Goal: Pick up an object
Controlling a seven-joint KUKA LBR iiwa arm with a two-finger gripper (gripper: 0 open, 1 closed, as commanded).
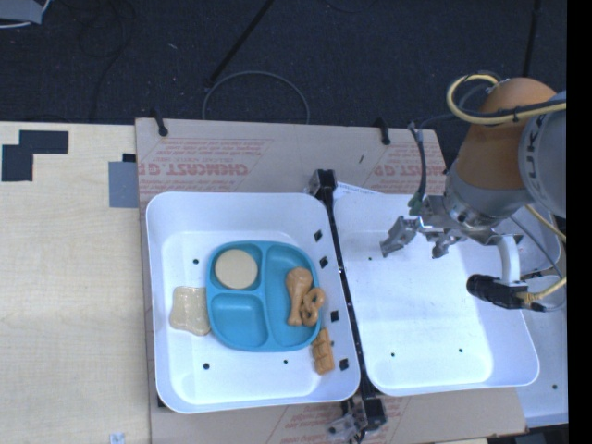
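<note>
Two white bins are seen side by side on the cardboard-covered table (240,160), dark carpet behind.
One blue tray (242,326) in the left bin (176,220) carries one cookie (235,268) and one pretzel (303,295); gripper (416,241) is held over the right bin (444,359), fingers spread apart, nothing between.

Left bin (171,239): blue three-compartment tray (264,326) lying flat. Round beige disc (235,268) in its upper-left compartment. Tan pretzel-like piece (303,295) in right compartment. Pale bread-like slab (190,310) touching tray's left edge. Small brown chunk (322,351) just beside tray's lower right corner.
</note>
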